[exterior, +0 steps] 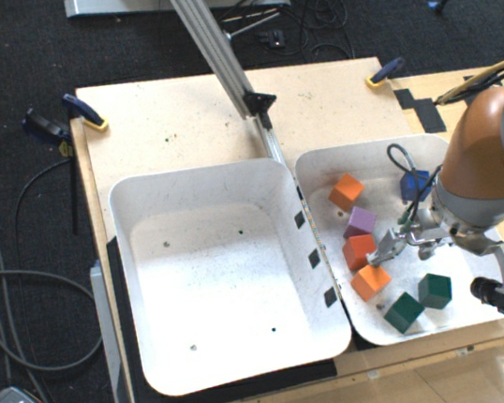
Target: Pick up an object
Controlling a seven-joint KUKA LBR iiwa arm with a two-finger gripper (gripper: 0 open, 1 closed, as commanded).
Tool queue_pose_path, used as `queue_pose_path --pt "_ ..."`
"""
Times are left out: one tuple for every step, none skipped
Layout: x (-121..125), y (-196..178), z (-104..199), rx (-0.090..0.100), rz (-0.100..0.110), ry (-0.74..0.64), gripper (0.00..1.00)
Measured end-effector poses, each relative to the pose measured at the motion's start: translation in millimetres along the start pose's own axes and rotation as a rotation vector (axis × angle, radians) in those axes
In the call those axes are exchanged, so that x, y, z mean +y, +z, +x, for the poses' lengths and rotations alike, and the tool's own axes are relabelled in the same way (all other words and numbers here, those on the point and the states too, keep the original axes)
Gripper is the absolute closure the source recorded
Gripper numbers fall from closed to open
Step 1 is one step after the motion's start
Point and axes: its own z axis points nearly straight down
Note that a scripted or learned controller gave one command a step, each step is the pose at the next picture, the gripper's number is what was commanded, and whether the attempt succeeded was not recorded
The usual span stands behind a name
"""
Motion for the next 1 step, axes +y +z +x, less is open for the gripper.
queue_pose_path --pt "5.8 9.3 -4.5 -0.011 -0.022 0.002 0.0"
